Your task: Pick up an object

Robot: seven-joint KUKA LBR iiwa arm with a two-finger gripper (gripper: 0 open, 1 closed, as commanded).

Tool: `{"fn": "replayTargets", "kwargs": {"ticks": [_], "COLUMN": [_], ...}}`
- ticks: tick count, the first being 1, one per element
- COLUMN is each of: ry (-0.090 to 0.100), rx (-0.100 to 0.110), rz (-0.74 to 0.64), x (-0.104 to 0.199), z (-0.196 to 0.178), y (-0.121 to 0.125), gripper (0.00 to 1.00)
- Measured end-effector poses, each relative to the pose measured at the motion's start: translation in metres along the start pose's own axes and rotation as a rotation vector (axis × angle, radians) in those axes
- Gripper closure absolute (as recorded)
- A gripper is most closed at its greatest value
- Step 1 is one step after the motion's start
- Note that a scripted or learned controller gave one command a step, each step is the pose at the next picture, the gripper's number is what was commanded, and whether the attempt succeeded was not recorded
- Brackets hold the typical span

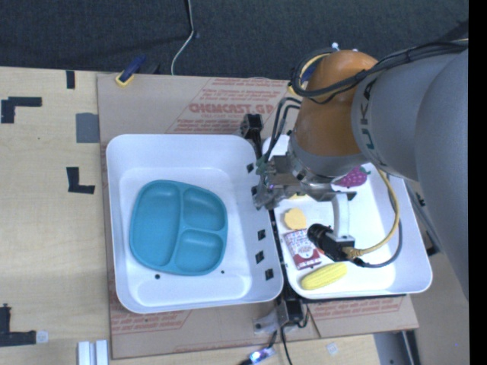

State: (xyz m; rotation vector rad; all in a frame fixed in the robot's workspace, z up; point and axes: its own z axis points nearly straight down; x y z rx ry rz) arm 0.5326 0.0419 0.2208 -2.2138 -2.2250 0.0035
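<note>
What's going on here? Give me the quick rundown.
The grey and orange arm reaches over the right bin, its hand low near that bin's left wall. A yellow corn cob, a red and white packet, a small yellow round piece and a pink item lie in that bin, none visibly lifted. The left bin holds a teal divided plate, untouched.

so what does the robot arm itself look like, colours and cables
The arm is a bulky, rounded grey shell with dark lettering on its side. A glossy orange band sits above the wrist, with thin dark cables looping over it. The gripper below is a small grey metal assembly.
</note>
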Motion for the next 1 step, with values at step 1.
{"fn": "replayTargets", "kwargs": {"ticks": [1], "ry": [0.001], "rx": [0.0], "rz": [-0.002], "x": [0.0511], "z": [-0.008], "y": [-0.0272], "gripper": [1.0]}}
